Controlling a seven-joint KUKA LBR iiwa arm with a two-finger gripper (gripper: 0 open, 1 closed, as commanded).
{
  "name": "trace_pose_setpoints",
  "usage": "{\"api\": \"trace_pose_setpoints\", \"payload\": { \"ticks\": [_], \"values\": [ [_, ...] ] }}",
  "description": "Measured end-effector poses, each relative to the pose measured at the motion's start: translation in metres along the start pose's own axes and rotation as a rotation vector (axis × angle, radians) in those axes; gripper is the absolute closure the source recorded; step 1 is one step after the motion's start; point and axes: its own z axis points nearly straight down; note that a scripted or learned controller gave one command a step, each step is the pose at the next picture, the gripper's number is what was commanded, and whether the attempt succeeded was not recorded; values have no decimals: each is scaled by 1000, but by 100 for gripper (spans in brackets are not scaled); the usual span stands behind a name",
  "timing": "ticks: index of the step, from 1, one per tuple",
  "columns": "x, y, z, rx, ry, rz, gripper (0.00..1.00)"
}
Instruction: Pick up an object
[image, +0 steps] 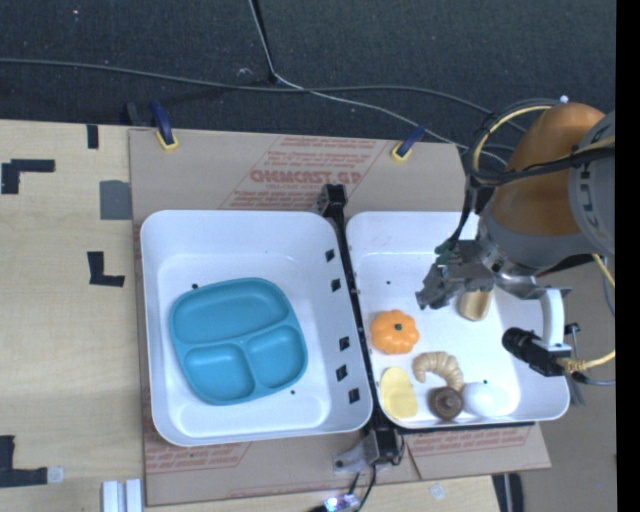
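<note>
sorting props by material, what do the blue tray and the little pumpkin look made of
Blue tray: likely molded plastic, matte to satin, judging by its even teal color, rounded divider ridges and soft sheen. Pumpkin: probably plastic or rubber toy food, smooth and slightly glossy, with uniform orange ribs and a small dark stem; the look alone cannot tell hard from soft.

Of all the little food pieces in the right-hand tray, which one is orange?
The small pumpkin, sitting alone toward the tray's middle divider. The others are paler or darker: a yellow piece, a tan croissant, a brown round one and a white egg.
</note>
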Motion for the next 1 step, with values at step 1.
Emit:
{"api": "trace_pose_setpoints", "payload": {
  "ticks": [1],
  "values": [
    [50,7,-7,0,1,-1,100]
  ]
}}
